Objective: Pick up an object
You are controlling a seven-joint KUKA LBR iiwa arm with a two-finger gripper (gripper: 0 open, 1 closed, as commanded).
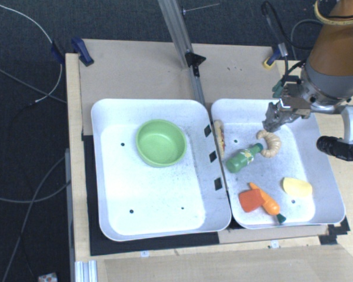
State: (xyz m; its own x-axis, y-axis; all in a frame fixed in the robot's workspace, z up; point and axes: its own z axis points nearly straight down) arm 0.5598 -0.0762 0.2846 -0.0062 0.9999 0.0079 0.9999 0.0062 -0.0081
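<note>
End effector (275,122) low, pointing down

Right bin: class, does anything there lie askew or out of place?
Yes. A long tan item lies along the right bin's left wall by the divide, apart from the other items. The green bottle lies on its side, tilted.

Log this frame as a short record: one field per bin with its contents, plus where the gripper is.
left bin: green bowl
right bin: green bottle, tan curved toy, yellow piece, orange carrot toy beside a red-orange piece, tan strip along the left wall
gripper: over the right bin's far end, just above the tan curved toy
held: nothing visible between the fingers
</note>
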